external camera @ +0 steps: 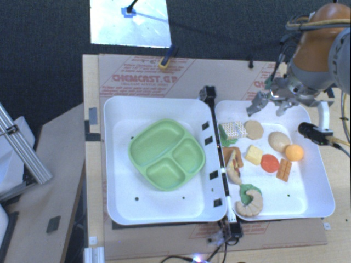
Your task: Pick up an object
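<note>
Two bins sit side by side on the surface (66,141). The left bin (118,201) holds a divided tray (166,154) at its middle. The right bin (312,201) holds the small items: a round biscuit (253,129) at the far side, a block (253,154) near the middle, a disc (269,163) just right of it, a ball (294,152) further right, and a shrimp-like piece (249,199) nearest. My gripper (270,103) hangs over the right bin's far edge.
</note>
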`<state>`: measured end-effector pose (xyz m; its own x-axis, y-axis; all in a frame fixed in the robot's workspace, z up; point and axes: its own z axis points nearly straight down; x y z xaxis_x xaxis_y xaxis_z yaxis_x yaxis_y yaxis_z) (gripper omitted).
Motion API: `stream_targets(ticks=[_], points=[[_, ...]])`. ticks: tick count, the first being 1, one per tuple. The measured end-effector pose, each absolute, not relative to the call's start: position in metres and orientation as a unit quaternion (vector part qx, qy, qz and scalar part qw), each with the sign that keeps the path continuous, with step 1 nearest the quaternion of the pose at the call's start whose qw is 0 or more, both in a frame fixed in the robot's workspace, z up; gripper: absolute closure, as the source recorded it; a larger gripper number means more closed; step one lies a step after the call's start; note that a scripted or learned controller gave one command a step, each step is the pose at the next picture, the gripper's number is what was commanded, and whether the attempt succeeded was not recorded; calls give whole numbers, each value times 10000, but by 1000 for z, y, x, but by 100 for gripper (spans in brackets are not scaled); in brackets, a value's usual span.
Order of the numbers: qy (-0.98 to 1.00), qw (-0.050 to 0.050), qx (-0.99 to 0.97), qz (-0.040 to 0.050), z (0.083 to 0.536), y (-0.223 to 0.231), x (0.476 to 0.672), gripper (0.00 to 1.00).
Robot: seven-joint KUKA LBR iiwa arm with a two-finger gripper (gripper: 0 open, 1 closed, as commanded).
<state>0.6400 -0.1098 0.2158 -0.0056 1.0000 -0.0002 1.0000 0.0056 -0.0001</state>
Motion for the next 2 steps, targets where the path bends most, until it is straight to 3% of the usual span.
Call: stream_targets(ticks=[2], points=[[7094, 8, 7048, 5, 119, -102, 652, 0]])
